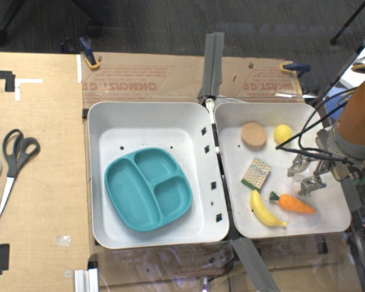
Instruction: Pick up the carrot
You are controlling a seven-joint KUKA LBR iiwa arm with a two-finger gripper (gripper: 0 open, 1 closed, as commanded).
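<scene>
Two shallow white plastic bins are sitting side by side on a cardboard sheet with red print; places below are given against the right bin. The wooden bench top is lying far to its left, smooth and pale, with grey-handled scissors resting on it. The left bin is touching the right bin along a shared edge, rounded corners, glossy walls. A teal divided plate, three compartments, smooth plastic, is lying tilted in the left bin's middle.

The grey arm with its orange band is reaching over the right bin's right wall, black cables looping across. The gripper is hanging over the right half of the bin floor, metal fingers pointing down-left; they are standing apart with nothing between them.

The banana, curved and yellow, is lying near the bin's front wall. The carrot, orange and tapered with a green stub at its left end, is lying just right of the banana, near the front-right corner, just below the fingertips; contact cannot be told. A tan round disc is sitting toward the back wall, a lemon just right of it. A small speckled square block is lying mid-bin, above the banana. Bare white floor is showing along the bin's left side.
</scene>
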